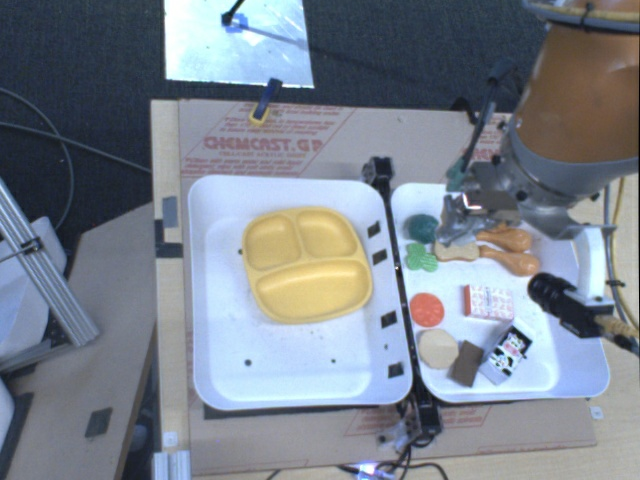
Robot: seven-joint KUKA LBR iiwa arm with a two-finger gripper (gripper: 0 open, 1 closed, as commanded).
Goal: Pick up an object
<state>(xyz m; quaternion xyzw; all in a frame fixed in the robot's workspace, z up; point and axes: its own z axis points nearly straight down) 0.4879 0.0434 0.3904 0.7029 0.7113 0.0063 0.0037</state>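
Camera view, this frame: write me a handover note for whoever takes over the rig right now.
Gripper: low in the right bin, at its far left part, beside the dark green ball and over the bone-shaped biscuit. I can't tell whether it holds anything.
Also in the right bin: two drumsticks, orange disc, small red-and-white box, tan round piece, brown block, black-and-white carton.
Left bin: yellow divided plate.
Done: nothing visibly lifted.
Left: grasp and lift one object.

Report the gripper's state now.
Gripper: low over the right bin, by the drumsticks; open or closed cannot be told.
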